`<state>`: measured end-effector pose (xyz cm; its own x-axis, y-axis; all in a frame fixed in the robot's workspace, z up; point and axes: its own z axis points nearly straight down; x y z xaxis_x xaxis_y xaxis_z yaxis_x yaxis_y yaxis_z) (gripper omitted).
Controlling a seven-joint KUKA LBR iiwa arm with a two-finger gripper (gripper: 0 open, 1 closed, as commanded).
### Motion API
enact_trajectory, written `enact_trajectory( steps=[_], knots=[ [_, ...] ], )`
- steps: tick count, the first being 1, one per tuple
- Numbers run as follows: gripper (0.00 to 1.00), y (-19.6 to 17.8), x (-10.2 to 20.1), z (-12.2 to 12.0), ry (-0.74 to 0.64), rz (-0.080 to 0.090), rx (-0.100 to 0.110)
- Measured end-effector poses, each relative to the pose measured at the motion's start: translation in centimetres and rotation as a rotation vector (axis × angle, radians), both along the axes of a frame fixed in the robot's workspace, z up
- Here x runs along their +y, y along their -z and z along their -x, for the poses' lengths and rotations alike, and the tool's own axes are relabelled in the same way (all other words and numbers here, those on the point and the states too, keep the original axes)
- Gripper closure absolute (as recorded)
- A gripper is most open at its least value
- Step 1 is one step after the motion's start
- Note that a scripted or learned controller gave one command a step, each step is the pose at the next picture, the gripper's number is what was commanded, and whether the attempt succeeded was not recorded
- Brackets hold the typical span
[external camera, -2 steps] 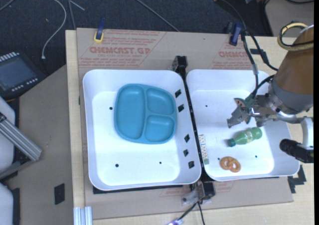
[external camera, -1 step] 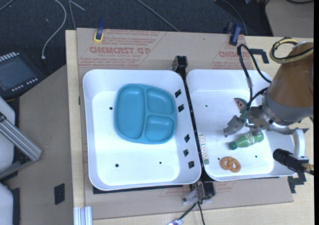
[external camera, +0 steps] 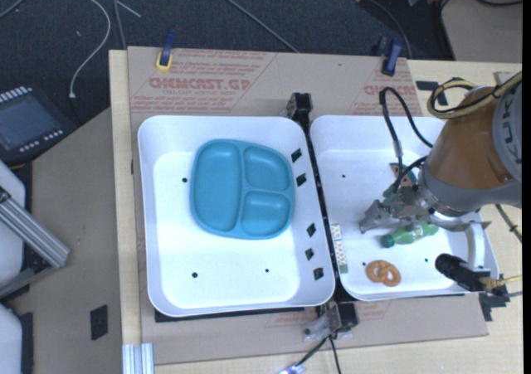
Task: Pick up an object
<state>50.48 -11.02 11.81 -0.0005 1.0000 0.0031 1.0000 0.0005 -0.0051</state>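
Observation:
In the right bin a green, bottle-like object lies on its side near the front. A brown pretzel lies just in front of it, close to the bin's front wall. My gripper reaches in from the right and hangs low over the bin floor, right beside the green object's upper left end. I see nothing held in it. The arm's orange band hides the right part of this bin.
The left bin holds a blue plate with three compartments. A black divider with clips runs between the two bins. Cardboard covers the bench behind them.

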Motion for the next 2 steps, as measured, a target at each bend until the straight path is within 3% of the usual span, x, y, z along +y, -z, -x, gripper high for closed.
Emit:
enact_trajectory(
  steps=[1, 2],
  knots=[
    [0.0, 3.5, 0.1, 0.0, 0.001, 0.001, -0.001],
    [1.0, 2.3, 0.1, 0.0, 0.002, 0.001, -0.004]
  ],
)
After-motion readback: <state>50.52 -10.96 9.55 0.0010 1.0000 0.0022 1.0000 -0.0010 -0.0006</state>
